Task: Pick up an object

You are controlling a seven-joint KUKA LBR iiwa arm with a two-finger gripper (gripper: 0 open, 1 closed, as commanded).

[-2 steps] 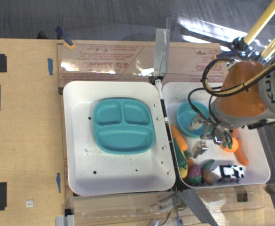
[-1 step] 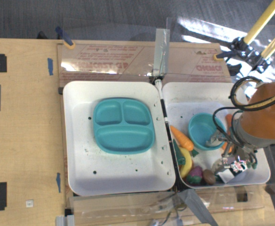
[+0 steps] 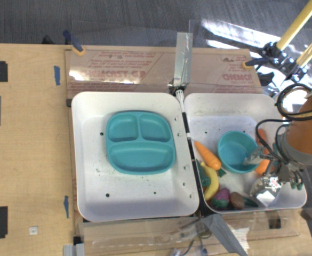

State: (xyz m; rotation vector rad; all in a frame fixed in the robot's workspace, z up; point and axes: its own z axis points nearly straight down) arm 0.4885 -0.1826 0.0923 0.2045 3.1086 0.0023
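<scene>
From my station I see the gripper [image 3: 266, 188] down in the near right corner of the right bin [image 3: 220, 108], just right of the teal cup [image 3: 237, 151]. Its metal parts blur together against the white floor, so I cannot tell whether it is spread or closed, and I see nothing clearly caught in it. The orange band [image 3: 306, 132] of the arm sits above it at the right edge, with black cables looping around.

The candidate objects crowd the same bin. A carrot [image 3: 207, 154] lies against the left wall, tip pointing toward the divider. Below it a banana [image 3: 212, 182] curves down toward a purple toy [image 3: 222, 198] and a brown piece [image 3: 237, 200] along the near wall. A small orange piece [image 3: 262, 167] sits between the cup and the gripper, very close to both.

Room is tight: the gripper has the right wall and near rim just beside it and the cup on its left. The far half of the right bin is bare floor. The left bin [image 3: 86, 143] carries a teal divided plate [image 3: 140, 142] in its centre, with bare floor all around it.
</scene>
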